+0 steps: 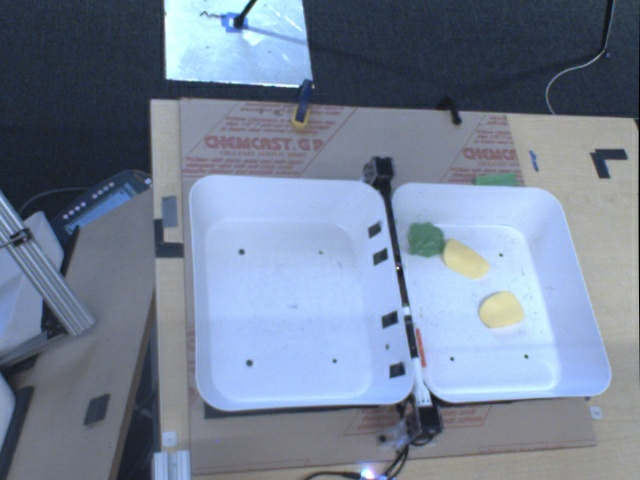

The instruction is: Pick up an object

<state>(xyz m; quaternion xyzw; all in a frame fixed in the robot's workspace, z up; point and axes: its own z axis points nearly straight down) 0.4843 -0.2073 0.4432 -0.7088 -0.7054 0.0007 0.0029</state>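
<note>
The right bin (570, 268) holds three small objects. A green crumpled piece (425, 238) lies near the bin's upper left corner. Just right of it rests a yellow oval object (465, 259), almost touching the green one. A second yellow lump (501, 310) sits lower, near the bin's middle.
The left bin (215, 268) stands beside the right one, joined by a black clipped divider (392, 288). Both rest on a cardboard sheet (330, 138). A shiny metal plate (236, 28) lies at the back. Grey equipment (40, 268) stands at the left edge.
</note>
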